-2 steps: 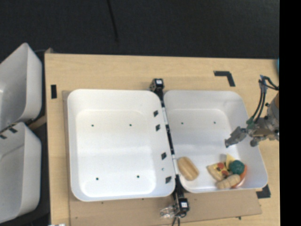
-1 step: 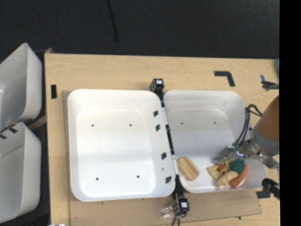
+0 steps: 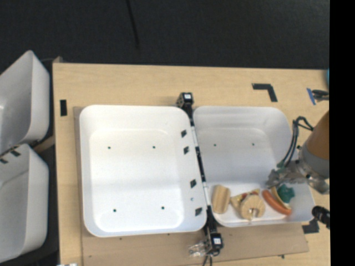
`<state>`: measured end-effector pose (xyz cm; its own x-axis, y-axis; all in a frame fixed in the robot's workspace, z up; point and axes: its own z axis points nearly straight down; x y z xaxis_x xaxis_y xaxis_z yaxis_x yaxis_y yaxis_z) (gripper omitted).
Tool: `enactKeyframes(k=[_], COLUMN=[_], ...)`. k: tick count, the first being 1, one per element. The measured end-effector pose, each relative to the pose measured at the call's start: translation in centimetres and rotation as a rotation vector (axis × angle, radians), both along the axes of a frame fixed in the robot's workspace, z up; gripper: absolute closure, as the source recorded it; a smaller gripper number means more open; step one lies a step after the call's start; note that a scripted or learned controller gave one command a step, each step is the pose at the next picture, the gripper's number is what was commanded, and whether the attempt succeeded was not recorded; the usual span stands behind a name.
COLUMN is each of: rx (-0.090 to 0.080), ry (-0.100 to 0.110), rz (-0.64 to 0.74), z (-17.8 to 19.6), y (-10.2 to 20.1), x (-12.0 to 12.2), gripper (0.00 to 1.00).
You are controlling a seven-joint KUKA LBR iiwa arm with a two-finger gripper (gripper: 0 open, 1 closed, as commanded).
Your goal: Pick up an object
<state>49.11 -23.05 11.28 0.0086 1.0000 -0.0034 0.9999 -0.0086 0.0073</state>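
Several small objects lie along the front edge of the right bin (image 3: pixel 238 132). A tan wooden block (image 3: pixel 221 198) sits at the front left. Next to it is a tan, rounded piece (image 3: pixel 249 205). Further right lie an orange-red carrot-like piece (image 3: pixel 275 203) and a small green object (image 3: pixel 287 193). The arm's orange band (image 3: pixel 320 140) shows at the right edge. My gripper (image 3: pixel 282 180) hangs low over the bin's front right corner, just above the green object and the carrot-like piece. I see nothing lifted off the bin floor.
The left bin (image 3: pixel 133 165) is a plain white tray. A black-clipped divider (image 3: pixel 195 165) joins the two bins. White casings (image 3: pixel 22 148) stand off the bench at the left. Black tape marks (image 3: pixel 265 90) lie on the wooden bench behind the right bin.
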Motion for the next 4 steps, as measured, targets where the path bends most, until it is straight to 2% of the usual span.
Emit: enactKeyframes(k=[1, 2, 3, 4], rx=[0.001, -0.001, 0.004, 0.002], ry=[-0.002, -0.006, -0.003, 0.015], rz=[0.016, 0.012, 0.021, 0.001], z=[6.5, 17.7, 24.1, 13.8], y=[3.6, 5.0, 13.5, 5.5], x=[4.2, 0.0, 0.1, 0.0], gripper=[1.0, 1.0, 1.0, 1.0])
